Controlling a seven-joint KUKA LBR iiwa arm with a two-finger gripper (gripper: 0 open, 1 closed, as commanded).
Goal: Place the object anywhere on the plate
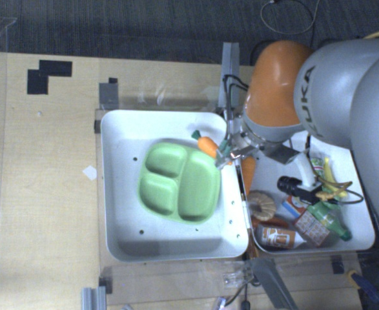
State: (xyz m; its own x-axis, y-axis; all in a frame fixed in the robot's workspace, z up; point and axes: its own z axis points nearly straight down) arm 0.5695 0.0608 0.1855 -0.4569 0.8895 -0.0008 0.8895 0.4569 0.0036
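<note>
Okay, largest first. Grey arm [344, 89] with orange band, reaching in from the right and covering much of the right bin [365, 236]. Left bin [121, 237] white and shallow, holding the green plate [179, 183], a sectioned tray with two small wells on one side and one large well on the other, sitting roughly mid-bin. Right bin crowded with small clutter, including a green bottle [325, 219] and a banana [332, 181], all well apart from the plate.

Gripper [228, 152] low over the divider between bins, at the plate's upper right corner. Parted or closed: cannot tell, tip too small and cluttered from this angle. Not safe to log a hold.

Carrot [207, 146], the likely task object: small, orange, with a green stub [195, 134] at the far end. Sits just beside the gripper, touching or overlapping the plate's upper right rim; resting on the rim or hanging just above it, unclear.

Handling guess: light toy, probably hard plastic or rubbery, smooth and tapered, so likely to roll or squirt out of a pinch near the thin end. Best taken across the thick middle, squarely across its long axis. Not fragile; short drop into the large well probably fine. Task judged close to done, release not confirmed.
</note>
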